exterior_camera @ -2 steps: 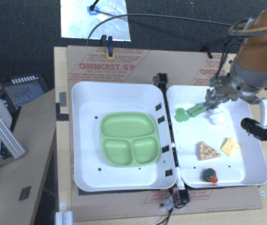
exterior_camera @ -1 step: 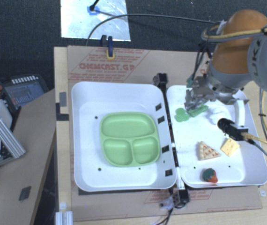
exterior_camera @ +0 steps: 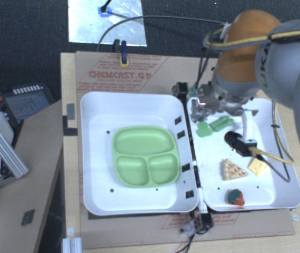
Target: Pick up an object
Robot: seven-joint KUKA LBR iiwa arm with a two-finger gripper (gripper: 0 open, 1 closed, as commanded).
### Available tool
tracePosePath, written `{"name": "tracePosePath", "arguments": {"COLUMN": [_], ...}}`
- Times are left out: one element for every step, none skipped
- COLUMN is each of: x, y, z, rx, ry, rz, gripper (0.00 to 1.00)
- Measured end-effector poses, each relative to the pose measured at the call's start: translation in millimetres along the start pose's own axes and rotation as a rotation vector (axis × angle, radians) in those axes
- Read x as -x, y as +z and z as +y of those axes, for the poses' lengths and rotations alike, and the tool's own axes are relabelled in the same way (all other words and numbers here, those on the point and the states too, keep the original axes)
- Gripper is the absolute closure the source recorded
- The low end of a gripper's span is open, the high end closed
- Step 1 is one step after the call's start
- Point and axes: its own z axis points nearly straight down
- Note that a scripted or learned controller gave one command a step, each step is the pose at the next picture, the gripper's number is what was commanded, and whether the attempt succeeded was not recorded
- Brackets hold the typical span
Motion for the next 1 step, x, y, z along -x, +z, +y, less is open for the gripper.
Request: {"name": "tracePosePath", "arguments": {"x": [-51.2], "y": [-5.4], "z": [15.1], "rx": [0.002], "ry": [-0.001], "rz": [0.001], "gripper": [1.0]}}
